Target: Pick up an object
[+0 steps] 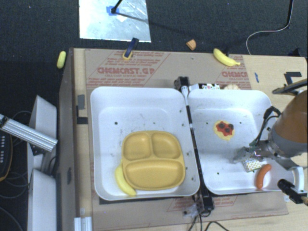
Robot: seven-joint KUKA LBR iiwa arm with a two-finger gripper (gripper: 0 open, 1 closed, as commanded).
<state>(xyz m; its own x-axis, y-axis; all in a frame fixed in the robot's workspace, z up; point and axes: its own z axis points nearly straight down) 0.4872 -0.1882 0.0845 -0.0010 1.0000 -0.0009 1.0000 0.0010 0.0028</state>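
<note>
Down on the desk point(159, 64) sit two white bins side by side. The left bin point(103, 107) holds a yellow tray point(153, 159) with three parts, and a yellow banana point(123, 182) lies touching the tray's edge at about 7 o'clock.

The right bin point(240, 105) has a small round pizza toy point(224, 129), yellow with red and dark spots, near its middle. At about 4 o'clock from the pizza, close to the bin's near wall, lies an orange hot dog point(262, 176), tilted a little. Just beside it, at its 10 o'clock, is a small speckled white thing point(251, 164); it is too small to tell what it is.

The arm point(292, 126) comes in from 3 o'clock, with its orange band over the right bin's edge. The gripper point(250, 155) hangs low right above the speckled thing. I cannot tell if its fingers are open or closed, and I cannot tell if they touch anything.

Outside the bins, another banana point(225, 57) lies on the desk at about 1 o'clock, with a small orange piece point(191, 44) near it on the dark floor. A small yellow thing point(61, 59) rests at the desk's corner at 10 o'clock. A blue and yellow thing point(130, 48) lies at the desk's far edge, and a shiny sheet point(96, 13) lies on the floor point(29, 28) beyond it.
</note>
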